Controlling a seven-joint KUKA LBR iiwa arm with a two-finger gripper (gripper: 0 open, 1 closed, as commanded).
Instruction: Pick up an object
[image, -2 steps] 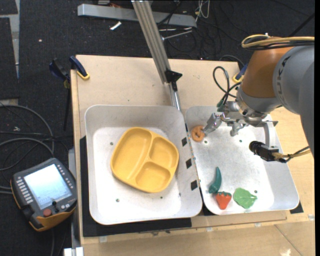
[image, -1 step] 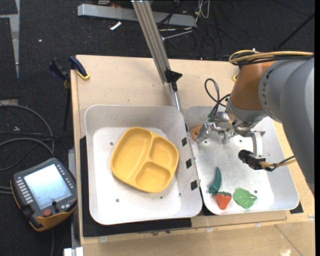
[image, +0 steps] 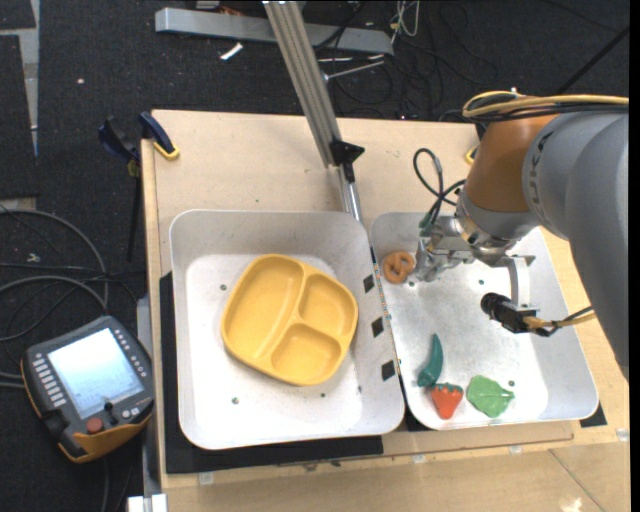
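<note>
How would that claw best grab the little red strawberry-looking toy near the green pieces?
Probably from straight above, pinching the small red strawberry-shaped toy across its plump middle. It lies flat in the right white bin, with a dark green pepper-like piece above it and a light green leaf-shaped piece close beside, so sideways approaches look crowded.

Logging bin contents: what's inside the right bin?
Right bin holds a pretzel, green pepper, strawberry and green leaf. The arm covers its far corner.
</note>
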